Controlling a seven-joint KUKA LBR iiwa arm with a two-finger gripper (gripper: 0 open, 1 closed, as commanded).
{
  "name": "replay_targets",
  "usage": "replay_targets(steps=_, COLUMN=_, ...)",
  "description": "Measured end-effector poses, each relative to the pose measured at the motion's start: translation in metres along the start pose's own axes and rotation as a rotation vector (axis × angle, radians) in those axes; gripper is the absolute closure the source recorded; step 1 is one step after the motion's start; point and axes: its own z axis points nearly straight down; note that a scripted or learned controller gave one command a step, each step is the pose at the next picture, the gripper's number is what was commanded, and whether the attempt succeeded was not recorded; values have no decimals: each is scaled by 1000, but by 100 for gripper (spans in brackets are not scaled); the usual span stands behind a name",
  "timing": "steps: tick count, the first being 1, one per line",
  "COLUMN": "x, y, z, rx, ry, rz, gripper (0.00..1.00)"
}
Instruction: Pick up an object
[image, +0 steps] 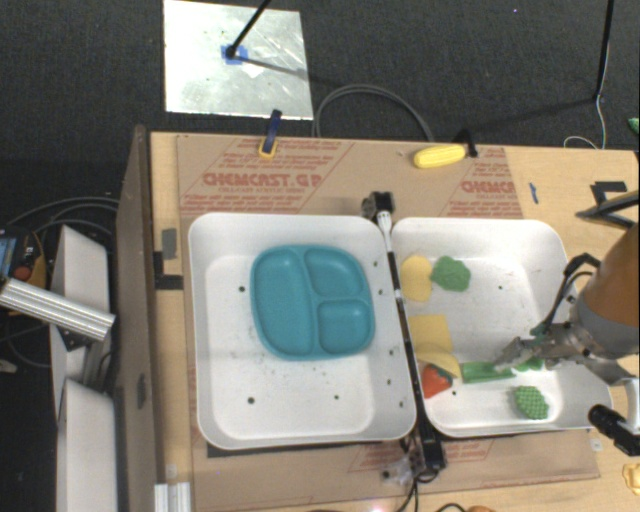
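two bins, gripper (520, 352) low in right bin (500, 250) over green stick (487, 373); finger state unclear, cannot tell; could slip, crowded by red piece (435, 381) and yellow block (432, 332).

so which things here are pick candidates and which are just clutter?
Pick candidates, all in the right bin:
green lump
yellow piece
yellow block
red piece
green stick
bumpy green piece
gripper, near the green stick

Clutter:
blue tray in the left bin
yellow clamp
foil sheet
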Motion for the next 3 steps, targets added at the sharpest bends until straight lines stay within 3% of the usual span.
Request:
replay_targets(steps=1, x=4, y=155, z=-10, rx=-24, ry=-6, rz=-16, gripper=0)
replay_targets(steps=2, x=0, y=190, z=-113, rx=-22, ry=-6, rz=-11, gripper=0)
replay_targets(steps=3, x=-10, y=88, z=-70, rx=1, ry=0, rz=-1, gripper=0)
